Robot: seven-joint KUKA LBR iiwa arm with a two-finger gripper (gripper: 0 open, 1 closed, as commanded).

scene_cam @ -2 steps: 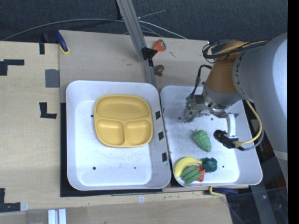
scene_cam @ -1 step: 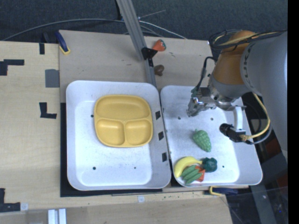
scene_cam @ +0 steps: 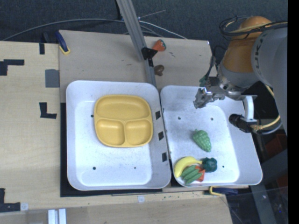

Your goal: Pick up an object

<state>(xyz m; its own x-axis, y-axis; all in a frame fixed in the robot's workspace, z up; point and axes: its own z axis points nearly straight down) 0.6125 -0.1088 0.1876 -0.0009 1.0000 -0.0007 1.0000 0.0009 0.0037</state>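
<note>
overhead, the gripper (scene_cam: 202, 100) hangs over the far part of the right bin (scene_cam: 243, 139), with nothing between its fingers; whether they stand apart or together cannot be told. nearer than the gripper, toward that bin's middle, lies a green leafy toy (scene_cam: 202, 140), well apart from it. at the bin's near corner a banana (scene_cam: 183, 164), a green pod (scene_cam: 191, 172) and a dark green toy (scene_cam: 210, 164) cluster, touching. left of this bin, a yellow divided plate (scene_cam: 124, 120) rests in the left bin (scene_cam: 79, 171).
</note>
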